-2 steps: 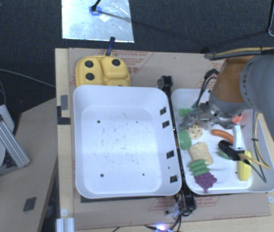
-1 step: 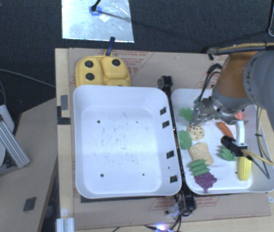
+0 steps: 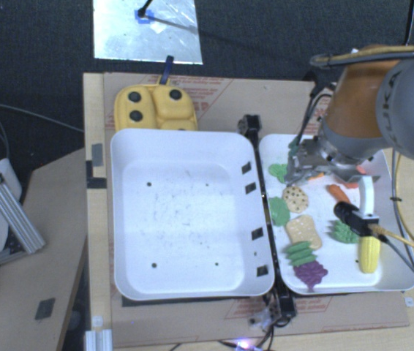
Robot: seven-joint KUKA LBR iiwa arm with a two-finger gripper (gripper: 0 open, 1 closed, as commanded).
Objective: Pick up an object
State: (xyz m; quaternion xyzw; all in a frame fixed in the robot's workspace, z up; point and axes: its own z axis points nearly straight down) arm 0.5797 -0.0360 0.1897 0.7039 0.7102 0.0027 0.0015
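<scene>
**Nothing lifted yet: gripper low over the right bin's far end**

Nearest us, along the near edge of the right bin, we see a purple grape bunch, a green pod and a yellow corn cob. Further in lie a tan cracker, a speckled cookie and an orange carrot. Beyond them the gripper hangs near the far left part of this bin, just beside a green leaf piece; the cookie sits just nearer than it. We cannot tell how it is set, and we see nothing held. We judge the pick not yet done. The left bin lies well apart.
</scene>
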